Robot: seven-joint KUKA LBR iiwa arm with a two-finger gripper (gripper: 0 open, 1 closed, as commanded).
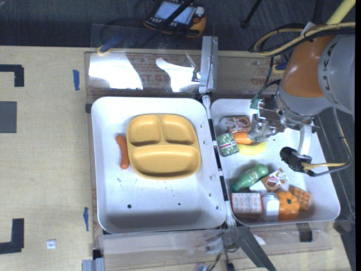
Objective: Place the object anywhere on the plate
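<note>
A yellow plate (pixel 163 145) with three compartments rests in the left bin (pixel 113 196). An orange sausage-like piece (pixel 123 151) lies on the bin floor just left of the plate. In the right bin (pixel 330 202), my gripper (pixel 260 130) hangs low over the upper left corner, right above an orange carrot (pixel 242 136) and a yellow banana (pixel 252 148). A green-and-red carton (pixel 228 144) lies beside them. The fingers point down into this cluster, and their spread is hidden from the camera.
More toy food fills the right bin: a brown packet (pixel 235 122), a green bottle (pixel 251 176), a red-white box (pixel 247 204), a waffle (pixel 299 197), an orange item (pixel 288 206). A black cable end (pixel 293 158) hangs beside the arm. The divider wall (pixel 214 151) separates the bins.
</note>
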